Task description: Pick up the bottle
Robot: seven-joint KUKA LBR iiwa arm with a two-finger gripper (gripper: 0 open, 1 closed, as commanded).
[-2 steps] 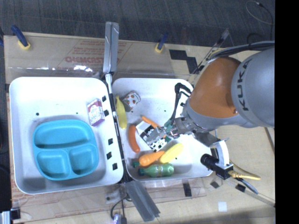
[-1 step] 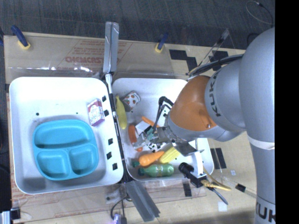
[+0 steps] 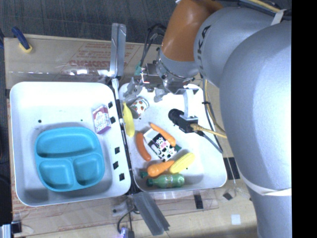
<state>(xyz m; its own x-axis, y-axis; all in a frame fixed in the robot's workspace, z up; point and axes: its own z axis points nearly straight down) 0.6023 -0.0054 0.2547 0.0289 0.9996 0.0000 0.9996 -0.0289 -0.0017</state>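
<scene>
The bottle [image 3: 166, 181] is green and lies on its side along the near wall of the right bin [image 3: 214, 171]. It touches an orange carrot [image 3: 158, 169] just behind it. My gripper [image 3: 134, 90] hangs over the far left corner of the same bin, well away from the bottle and above a small round white and red thing [image 3: 140, 105]. Nothing shows between its fingers.
The right bin also holds a yellow banana [image 3: 128, 121], an orange sausage [image 3: 143, 146], a second carrot [image 3: 163, 133], a cow-patterned box [image 3: 162, 147] and a yellow corn cob [image 3: 182, 162]. The left bin [image 3: 22, 99] holds a blue divided tray [image 3: 69, 158] and a small purple carton [image 3: 101, 118].
</scene>
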